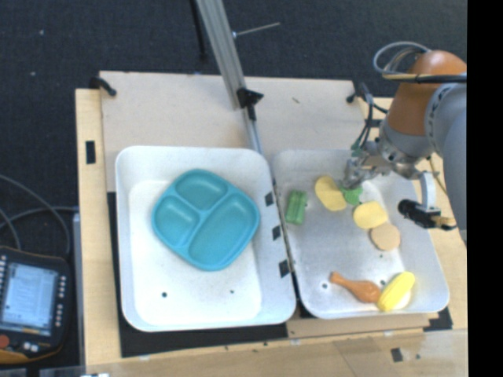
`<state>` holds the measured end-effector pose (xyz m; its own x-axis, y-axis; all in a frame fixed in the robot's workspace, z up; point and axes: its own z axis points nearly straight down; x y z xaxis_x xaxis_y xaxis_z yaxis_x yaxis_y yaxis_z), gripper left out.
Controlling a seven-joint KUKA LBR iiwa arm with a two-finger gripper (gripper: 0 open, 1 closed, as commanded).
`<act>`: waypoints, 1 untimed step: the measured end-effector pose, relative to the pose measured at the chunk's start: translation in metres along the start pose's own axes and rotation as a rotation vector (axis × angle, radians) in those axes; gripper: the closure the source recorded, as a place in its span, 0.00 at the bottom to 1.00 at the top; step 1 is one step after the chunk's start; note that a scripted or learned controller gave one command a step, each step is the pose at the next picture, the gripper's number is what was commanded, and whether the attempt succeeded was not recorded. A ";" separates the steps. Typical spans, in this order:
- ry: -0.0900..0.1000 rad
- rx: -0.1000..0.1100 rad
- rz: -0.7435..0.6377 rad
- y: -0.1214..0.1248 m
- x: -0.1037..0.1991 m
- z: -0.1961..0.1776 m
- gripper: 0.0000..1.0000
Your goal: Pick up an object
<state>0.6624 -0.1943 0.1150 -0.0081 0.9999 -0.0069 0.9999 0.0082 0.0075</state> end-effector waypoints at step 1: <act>0.004 -0.001 0.007 -0.001 -0.005 -0.065 1.00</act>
